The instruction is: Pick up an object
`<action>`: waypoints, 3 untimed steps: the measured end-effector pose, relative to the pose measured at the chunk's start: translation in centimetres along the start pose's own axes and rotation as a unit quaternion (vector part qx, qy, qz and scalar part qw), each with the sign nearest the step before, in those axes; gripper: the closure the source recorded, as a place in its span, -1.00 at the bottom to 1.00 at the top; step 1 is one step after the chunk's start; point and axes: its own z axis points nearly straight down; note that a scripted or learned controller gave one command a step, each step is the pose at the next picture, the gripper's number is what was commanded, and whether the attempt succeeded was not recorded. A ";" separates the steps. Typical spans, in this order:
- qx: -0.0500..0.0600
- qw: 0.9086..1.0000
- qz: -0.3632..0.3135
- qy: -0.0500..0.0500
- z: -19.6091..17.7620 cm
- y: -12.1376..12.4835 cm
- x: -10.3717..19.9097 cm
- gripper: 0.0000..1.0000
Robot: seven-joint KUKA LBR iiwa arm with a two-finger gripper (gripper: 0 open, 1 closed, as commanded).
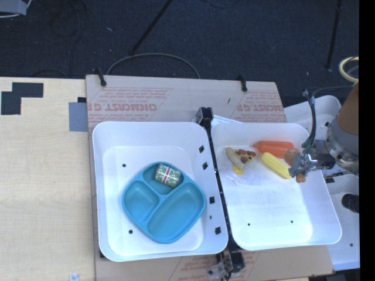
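White right bin [275, 227], centre right of frame: corn [274, 164], carrot [273, 147], pizza slice [241, 155] loose for picking; tool [300, 167] beside corn, opening cannot be told.

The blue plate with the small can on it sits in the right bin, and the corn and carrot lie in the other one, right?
Not quite: the camera view shows the blue plate, with the small can on it, in the left bin. The corn and carrot lie in the other one.
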 end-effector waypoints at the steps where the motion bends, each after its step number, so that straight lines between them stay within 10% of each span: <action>1: 0.001 1.000 -0.002 0.001 -0.8 0.0 4.9 1.00; 3: 0.001 1.000 -0.002 0.001 -1.9 -0.3 15.8 1.00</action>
